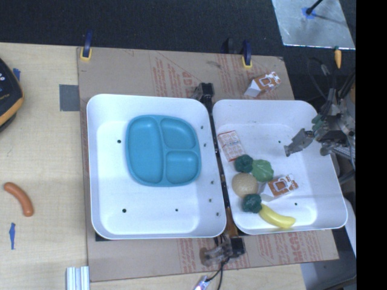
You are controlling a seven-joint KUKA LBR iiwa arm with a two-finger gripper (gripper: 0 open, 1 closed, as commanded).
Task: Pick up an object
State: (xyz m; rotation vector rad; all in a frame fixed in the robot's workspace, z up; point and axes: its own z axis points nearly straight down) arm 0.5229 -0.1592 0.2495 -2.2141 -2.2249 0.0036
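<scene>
The right bin (320,204) holds several small items: a yellow banana (278,217), a dark green piece (252,203), a tan round item (244,183), two green vegetables (243,163) (263,170), a red-and-white packet (230,145) and an orange-and-white packet (283,185). My gripper (309,148) hangs over the right bin's upper right part, to the right of the pile and apart from it. Its fingers (296,144) are spread, with nothing between them.
The left bin (106,216) holds a blue divided plate (163,150). On the bench outside the bins lie a toy sausage (19,198) at the far left, a yellow-and-black device (6,92) and a small packet (264,83) behind the right bin.
</scene>
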